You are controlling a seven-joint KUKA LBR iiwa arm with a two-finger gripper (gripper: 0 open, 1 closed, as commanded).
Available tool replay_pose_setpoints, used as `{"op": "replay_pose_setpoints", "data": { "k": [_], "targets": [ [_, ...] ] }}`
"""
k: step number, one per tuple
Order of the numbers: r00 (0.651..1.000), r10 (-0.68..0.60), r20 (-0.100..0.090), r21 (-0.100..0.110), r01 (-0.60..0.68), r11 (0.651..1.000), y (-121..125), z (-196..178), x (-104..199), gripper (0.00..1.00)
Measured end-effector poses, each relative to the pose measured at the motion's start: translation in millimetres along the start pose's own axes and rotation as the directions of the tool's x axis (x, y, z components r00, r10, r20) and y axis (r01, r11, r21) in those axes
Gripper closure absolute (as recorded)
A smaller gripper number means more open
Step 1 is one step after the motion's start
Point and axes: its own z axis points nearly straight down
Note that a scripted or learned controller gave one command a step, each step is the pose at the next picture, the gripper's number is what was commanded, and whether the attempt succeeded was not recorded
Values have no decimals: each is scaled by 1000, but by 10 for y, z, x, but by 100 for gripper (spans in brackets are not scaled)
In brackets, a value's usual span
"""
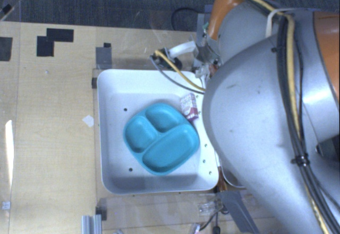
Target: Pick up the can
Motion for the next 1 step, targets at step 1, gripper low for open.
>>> {"op": "replay_pose_setpoints", "data": {
  "k": [1],
  "targets": [
    [996, -90, -14, 0, 90, 996, -756, 759, 194, 0]
  ]
}}
